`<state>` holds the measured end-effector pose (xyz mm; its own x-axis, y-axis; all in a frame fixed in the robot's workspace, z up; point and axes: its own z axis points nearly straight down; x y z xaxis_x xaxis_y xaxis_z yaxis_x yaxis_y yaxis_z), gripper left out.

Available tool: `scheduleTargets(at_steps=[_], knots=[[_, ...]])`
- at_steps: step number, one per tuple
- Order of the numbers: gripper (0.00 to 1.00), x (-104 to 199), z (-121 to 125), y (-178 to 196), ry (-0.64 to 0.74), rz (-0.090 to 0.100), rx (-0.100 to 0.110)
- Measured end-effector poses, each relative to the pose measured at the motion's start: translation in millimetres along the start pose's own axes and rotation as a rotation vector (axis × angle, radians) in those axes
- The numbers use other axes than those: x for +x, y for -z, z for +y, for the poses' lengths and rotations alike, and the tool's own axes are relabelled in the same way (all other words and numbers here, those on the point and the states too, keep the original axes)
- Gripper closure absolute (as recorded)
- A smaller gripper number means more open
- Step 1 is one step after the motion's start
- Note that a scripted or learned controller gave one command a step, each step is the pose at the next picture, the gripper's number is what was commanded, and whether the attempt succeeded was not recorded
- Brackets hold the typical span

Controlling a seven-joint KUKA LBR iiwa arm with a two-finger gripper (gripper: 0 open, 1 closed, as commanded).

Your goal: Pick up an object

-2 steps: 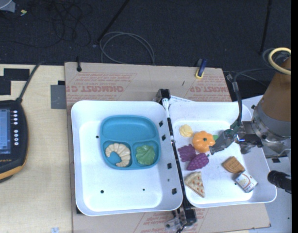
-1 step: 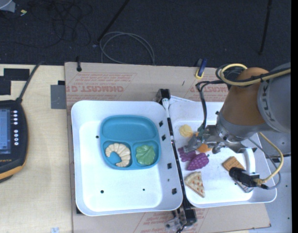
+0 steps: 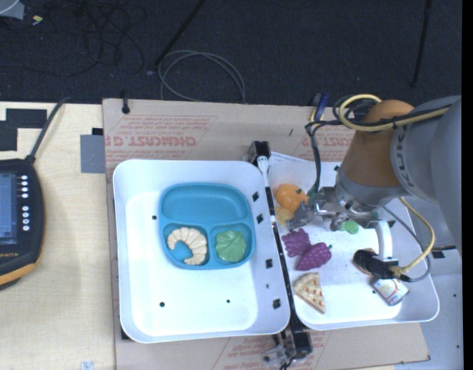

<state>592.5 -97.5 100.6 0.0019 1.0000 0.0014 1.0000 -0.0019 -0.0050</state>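
On the worktop point(image 3: 67, 137) two shallow white bins stood side by side. The left bin point(image 3: 144, 299) carried a blue divided plate point(image 3: 204, 206); a croissant point(image 3: 188, 244) lay in its lower left compartment and a green leafy piece point(image 3: 231, 246) lay in its lower right compartment, while the big upper compartment was bare.

The right bin point(image 3: 421, 303) held several small toy foods. An orange piece point(image 3: 289, 196) was near the bin's left wall, in the upper part. Below it were two purple grape bunches point(image 3: 306, 249), one touching the other. A pizza slice point(image 3: 310, 291) lay further down, close to the lower left corner. A small green thing point(image 3: 350, 226) was partly hidden under the arm, and a small white and red object point(image 3: 390, 290) lay near the lower right corner, just beside a black part with cables.

The grey arm point(image 3: 421, 153) reached in from the right over the right bin. Its gripper point(image 3: 320, 206) was low, just beside the orange piece and above the grape bunches. Whether the gripper was open or closed I could not tell, because the wrist covered it, and no object was seen to be grasped.

At the left edge of the worktop lay a black and yellow control pendant point(image 3: 13, 222).
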Motion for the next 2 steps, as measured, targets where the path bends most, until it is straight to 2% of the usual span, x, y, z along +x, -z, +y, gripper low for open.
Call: scheduleTargets(at_steps=[1,2], knots=[[0.0,-4.3,46.2,-12.8,0.012,0.013,0.04],[0.0,-122.3,48.2,-7.5,-0.004,-0.006,-0.005]])
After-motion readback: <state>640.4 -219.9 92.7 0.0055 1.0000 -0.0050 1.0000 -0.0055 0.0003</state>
